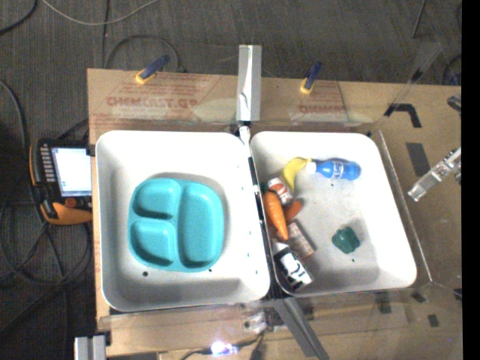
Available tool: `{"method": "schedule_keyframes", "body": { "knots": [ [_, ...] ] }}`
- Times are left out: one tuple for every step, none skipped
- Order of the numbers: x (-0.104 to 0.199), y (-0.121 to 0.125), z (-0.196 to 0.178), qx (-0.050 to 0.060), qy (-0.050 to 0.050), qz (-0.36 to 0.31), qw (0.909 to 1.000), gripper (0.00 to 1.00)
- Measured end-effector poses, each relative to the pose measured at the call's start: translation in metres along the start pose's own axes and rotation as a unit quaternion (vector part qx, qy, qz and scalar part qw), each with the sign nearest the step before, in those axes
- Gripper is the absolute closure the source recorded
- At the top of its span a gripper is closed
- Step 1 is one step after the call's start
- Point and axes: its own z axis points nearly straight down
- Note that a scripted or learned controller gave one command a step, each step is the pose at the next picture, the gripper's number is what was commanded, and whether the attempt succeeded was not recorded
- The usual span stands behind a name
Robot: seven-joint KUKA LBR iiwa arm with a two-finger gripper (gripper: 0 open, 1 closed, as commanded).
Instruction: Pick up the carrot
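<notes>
One carrot (pixel 276 213) lies lengthwise near-to-far in the right bin (pixel 375 272); gripper state unknowable.

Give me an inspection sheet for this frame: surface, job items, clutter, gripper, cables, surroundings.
Surface: bench bearing two white bins side by side, left bin, right bin.
Job's things: carrot lies in the right bin near its left wall, among other items.
Clutter: teal divided tray in the left bin; blue bottle, yellow piece, green block and black-and-white packet in the right bin.
Grippers: nothing seen.
Cables: cables loop on the floor.
Surroundings: handheld screen unit left of the bench; two clamps on the far edge.
</notes>
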Motion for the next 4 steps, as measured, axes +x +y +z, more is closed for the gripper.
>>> {"method": "schedule_keyframes", "body": {
  "knots": [
    [0.023, 0.091, 0.059, -0.001, 0.002, -0.088, 0.9961, 1.0],
    [0.06, 0.052, 0.147, 0.001, 0.003, -0.057, 0.9984, 1.0],
    [0.064, 0.045, 0.248, -0.002, 0.0, 0.043, 0.9991, 1.0],
    [0.098, 0.075, 0.149, 0.001, 0.002, 0.101, 0.9948, 1.0]
  ]
}}
